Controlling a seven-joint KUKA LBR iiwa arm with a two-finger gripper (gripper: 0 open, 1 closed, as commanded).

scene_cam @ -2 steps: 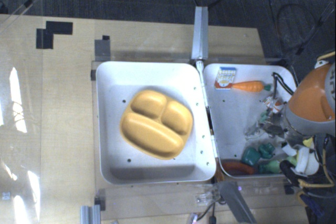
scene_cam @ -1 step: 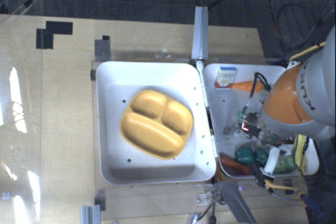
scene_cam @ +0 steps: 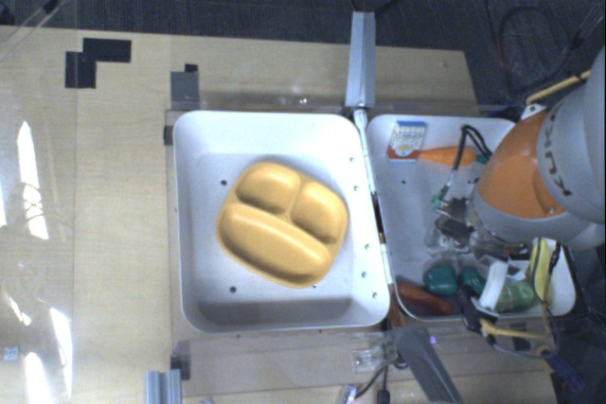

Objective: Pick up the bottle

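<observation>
Dark carpet with looping cables lies behind a pale wooden bench bearing 2 white bins. Left bin (scene_cam: 194,203) holds a yellow moulded tray (scene_cam: 282,220). Over the right bin (scene_cam: 383,139) hangs the arm (scene_cam: 544,170), its gripper (scene_cam: 453,224) low among clutter. No clear bottle stands out; the likeliest is a green and white thing (scene_cam: 507,290) near the front right corner, part hidden. It is probably light, stiff plastic, smooth and apt to slip, best pinched across its middle.

Yellow tray (scene_cam: 282,222) fills left bin (scene_cam: 189,203); right bin (scene_cam: 402,232) crowded under arm (scene_cam: 535,175).
</observation>
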